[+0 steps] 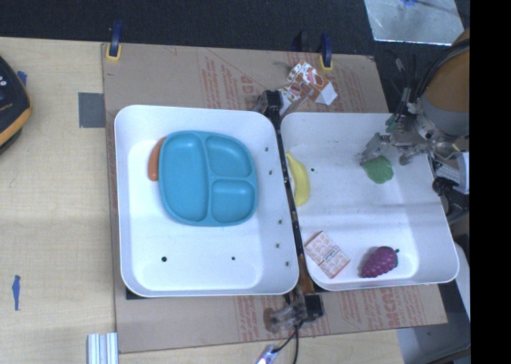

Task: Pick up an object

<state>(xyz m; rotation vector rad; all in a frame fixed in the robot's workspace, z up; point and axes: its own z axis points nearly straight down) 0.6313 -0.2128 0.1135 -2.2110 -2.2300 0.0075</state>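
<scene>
My gripper (391,154) hangs over the far right part of the right bin (415,219), open, its two grey fingers spread apart. A small green object (378,170) lies on the bin floor just below the left finger, close to it but not between the fingers. Other loose things share that bin: a yellow banana-like piece (299,179) against the left wall, a purple bunch of grapes (378,262) near the front, and a small printed packet (326,254) at the front left.
The left bin (144,251) bears a blue divided plate (207,177) with an orange item (152,160) peeking out at its left edge. A crumpled wrapper (307,83) lies on the cardboard behind the bins. The arm's body (447,83) enters from the right.
</scene>
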